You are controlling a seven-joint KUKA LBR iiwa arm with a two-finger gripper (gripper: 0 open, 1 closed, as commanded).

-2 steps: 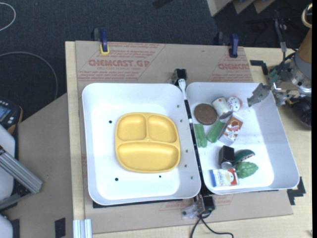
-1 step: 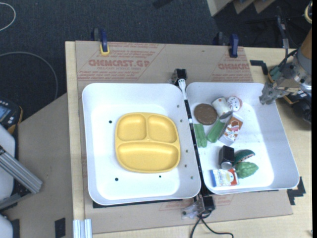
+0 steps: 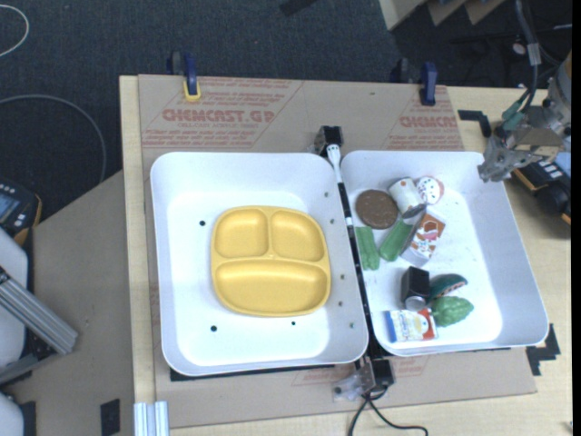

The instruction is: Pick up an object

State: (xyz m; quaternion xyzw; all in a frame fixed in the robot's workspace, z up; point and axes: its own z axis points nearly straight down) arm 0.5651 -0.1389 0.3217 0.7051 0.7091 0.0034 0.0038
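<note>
From my seat, the gripper (image 3: 497, 163) is the hardest part to read — it sits at the three o'clock edge of the picture, just over the upper right rim of the right bin (image 3: 508, 243), and its metal parts blur together, so I cannot tell how it is set. The arm behind it is cut off by the frame.

The objects lie clustered in that right bin. A brown disc (image 3: 376, 208) sits toward twelve o'clock, with a white cup (image 3: 406, 193) touching it at its two o'clock side and a small round white piece with red marks (image 3: 429, 189) just beside the cup. Two green pods (image 3: 381, 244) lie below the disc, and a red-and-white packet (image 3: 426, 234) is at their three o'clock. Toward six o'clock are a black cylinder (image 3: 416, 286), a green leafy toy (image 3: 451, 311) and a small printed carton (image 3: 409, 325) — their details are too small to make out.

The left bin (image 3: 172, 243) holds a yellow divided plate (image 3: 270, 260).
</note>
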